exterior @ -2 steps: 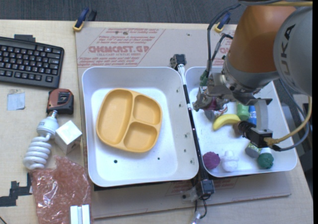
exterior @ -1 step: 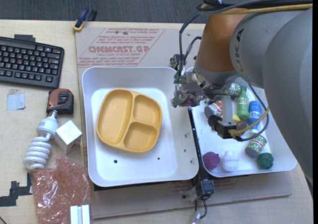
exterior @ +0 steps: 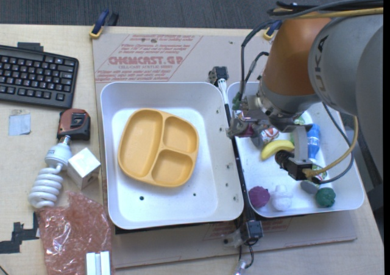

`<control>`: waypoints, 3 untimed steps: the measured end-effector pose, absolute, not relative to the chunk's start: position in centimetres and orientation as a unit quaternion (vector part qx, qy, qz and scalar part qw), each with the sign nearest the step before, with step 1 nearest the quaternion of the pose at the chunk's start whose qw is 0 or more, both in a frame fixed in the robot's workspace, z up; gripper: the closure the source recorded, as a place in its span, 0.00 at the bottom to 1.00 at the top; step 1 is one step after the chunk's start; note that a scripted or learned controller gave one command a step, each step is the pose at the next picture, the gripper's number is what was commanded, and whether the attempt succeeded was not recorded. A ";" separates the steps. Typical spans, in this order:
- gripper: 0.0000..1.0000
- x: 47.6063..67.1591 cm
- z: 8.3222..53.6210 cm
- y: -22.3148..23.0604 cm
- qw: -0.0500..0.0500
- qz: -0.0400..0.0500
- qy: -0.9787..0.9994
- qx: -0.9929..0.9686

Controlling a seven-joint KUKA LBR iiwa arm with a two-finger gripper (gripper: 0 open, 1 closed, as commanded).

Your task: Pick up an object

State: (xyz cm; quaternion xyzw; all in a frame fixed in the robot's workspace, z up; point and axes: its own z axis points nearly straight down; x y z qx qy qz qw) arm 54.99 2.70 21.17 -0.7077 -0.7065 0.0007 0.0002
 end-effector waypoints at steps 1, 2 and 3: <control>1.00 48.5 20.0 -1.9 0.000 0.000 -0.706 -0.708; 1.00 54.7 19.2 7.5 0.000 0.000 -0.707 -0.707; 1.00 54.3 21.6 15.9 0.000 0.001 -0.708 -0.706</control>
